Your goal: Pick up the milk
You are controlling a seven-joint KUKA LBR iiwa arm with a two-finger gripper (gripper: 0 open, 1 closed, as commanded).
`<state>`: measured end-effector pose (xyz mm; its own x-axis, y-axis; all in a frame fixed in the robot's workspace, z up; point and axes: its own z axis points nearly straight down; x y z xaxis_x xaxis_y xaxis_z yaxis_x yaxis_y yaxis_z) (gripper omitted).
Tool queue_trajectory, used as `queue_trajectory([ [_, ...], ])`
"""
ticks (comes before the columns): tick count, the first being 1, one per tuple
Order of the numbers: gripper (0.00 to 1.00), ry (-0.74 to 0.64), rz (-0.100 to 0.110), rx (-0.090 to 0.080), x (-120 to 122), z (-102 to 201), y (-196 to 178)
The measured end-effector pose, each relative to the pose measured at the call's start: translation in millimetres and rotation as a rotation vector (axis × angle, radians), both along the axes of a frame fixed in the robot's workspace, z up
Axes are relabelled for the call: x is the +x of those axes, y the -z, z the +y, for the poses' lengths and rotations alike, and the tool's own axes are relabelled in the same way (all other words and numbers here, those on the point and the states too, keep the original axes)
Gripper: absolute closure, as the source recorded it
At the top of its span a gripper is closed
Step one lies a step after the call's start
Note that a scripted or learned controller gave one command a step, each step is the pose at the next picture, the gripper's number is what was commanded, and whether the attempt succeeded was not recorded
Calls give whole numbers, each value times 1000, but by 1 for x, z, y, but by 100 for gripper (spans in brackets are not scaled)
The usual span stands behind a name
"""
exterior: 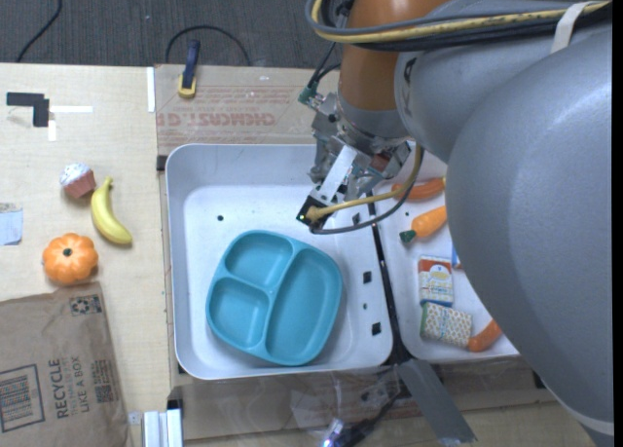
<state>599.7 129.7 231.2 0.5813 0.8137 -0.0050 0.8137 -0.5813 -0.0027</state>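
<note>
The milk (436,282) is a small white carton with an orange and red label. It lies flat in the right bin (428,346), near that bin's left wall. My gripper (362,174) hangs over the wall between the two bins, near their far end. It is well above and behind the milk, with the wrist covering it from above. Nothing is seen held in it.
A blue divided plate (275,296) lies in the left bin (185,241). In the right bin are two carrots (428,223), a patterned packet (446,324) and an orange item (484,337). A banana (109,213), a pumpkin (69,259) and a cupcake (77,180) rest on the bench at left.
</note>
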Motion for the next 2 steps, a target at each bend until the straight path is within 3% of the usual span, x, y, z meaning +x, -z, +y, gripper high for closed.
queue_trajectory([
  [1,100,-4,4,-3,0,-1,-8],
  [2,100,-58,-1,0,-19,51,-58],
])
